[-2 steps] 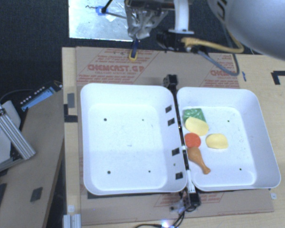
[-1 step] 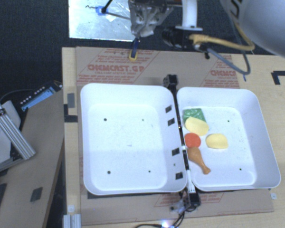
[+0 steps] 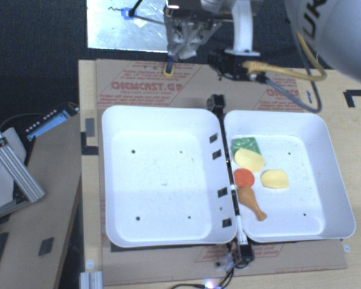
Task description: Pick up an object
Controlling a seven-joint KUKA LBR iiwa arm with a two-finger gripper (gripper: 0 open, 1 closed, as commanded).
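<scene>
The bench carries a brown board point(image 3: 240, 95) printed with faded red lettering, and on it sit two shallow white bins side by side, joined along their inner edges by a row of small dark clips. The left bin point(image 3: 162, 179) has a smooth, matte floor marked by a few small dark dots. The right bin point(image 3: 316, 179) holds a cluster of toy food pieces close to its left wall: a green, flat, textured piece point(image 3: 246, 144) at the top, a pale yellow oval piece point(image 3: 249, 159) just below and overlapping it, a round red-orange piece point(image 3: 243, 177), a second yellow rounded piece point(image 3: 275, 179) just beside it to the right, and a glossy orange-brown drumstick shape point(image 3: 251, 202) lying at a slant beneath. Beyond the board lie dark carpet and a shiny metallic sheet point(image 3: 123, 17). At the left, a pale tabletop bears a slanted aluminium rail point(image 3: 15, 167). The gripper point(image 3: 180, 50) hangs above the far edge of the board, well apart from the objects; whether it is spread or pressed together cannot be told. A yellowish cable point(image 3: 289, 71) trails from the arm.
</scene>
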